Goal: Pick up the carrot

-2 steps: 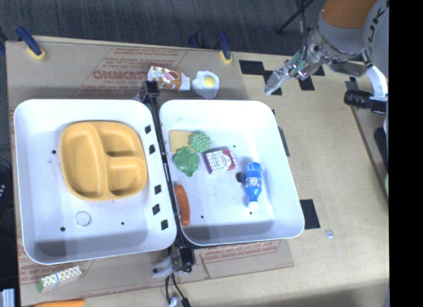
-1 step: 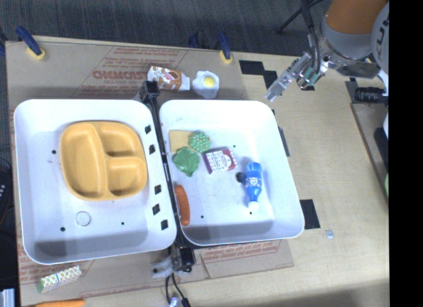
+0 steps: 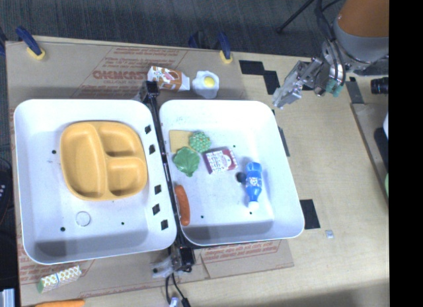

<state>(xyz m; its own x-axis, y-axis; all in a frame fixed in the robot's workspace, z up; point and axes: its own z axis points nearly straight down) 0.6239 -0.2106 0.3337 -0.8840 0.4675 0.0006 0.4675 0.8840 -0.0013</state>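
The carrot (image 3: 183, 204) is a short orange stick lying along the left wall of the right bin (image 3: 281, 167), near its front. My gripper (image 3: 289, 92) hangs over the bench just beyond the right bin's back right corner, far from the carrot. Its fingers are spread apart and open, with nothing between them. The orange band of the arm (image 3: 367, 2) rises at the upper right.
In the right bin lie a yellow slice (image 3: 177, 140), two green leafy pieces (image 3: 187, 160), a maroon packet (image 3: 219, 160) and a blue bottle (image 3: 253, 181). A yellow divided tray (image 3: 104, 159) sits in the left bin (image 3: 33, 167). A small carton (image 3: 165, 78) and egg (image 3: 207, 82) rest behind the bins.
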